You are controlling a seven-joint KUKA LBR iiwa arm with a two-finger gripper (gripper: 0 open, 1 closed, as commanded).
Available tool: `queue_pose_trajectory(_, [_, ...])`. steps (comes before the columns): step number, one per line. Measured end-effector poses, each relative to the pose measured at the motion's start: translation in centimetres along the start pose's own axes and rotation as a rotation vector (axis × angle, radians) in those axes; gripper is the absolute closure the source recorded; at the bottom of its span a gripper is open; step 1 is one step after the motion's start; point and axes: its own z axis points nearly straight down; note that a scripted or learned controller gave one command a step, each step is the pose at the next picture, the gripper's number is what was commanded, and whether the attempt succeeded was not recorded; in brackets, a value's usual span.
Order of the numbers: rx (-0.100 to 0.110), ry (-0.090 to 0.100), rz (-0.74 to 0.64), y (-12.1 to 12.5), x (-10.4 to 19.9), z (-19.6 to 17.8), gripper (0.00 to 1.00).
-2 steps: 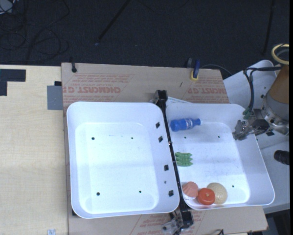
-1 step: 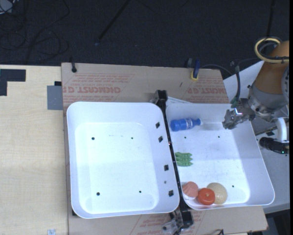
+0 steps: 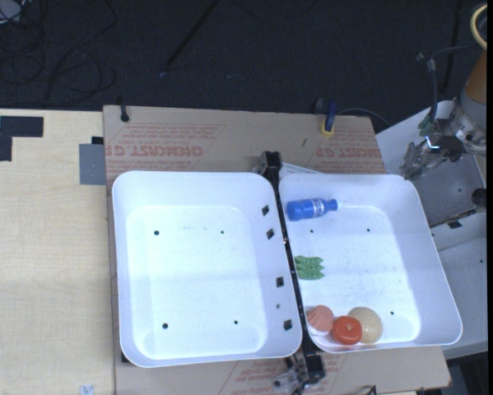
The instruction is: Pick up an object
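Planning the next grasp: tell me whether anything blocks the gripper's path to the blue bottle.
Nothing visible does. The gripper sits outside the right bin's far right corner; the blue bottle lies alone along the far wall, with bare bin floor between them.

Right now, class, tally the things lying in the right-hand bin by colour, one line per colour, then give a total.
Blue: 1, the bottle
Green: 1, the pea pod toy
Pink: 1, the round piece
Red: 1, the tomato-like ball
Tan: 1, the round bun-like piece
Total: 5
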Motion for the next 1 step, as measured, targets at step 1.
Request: queue_pose_trajectory(1, [0.0, 0.0, 0.0, -0.02, -0.04, -9.13, 1.0])
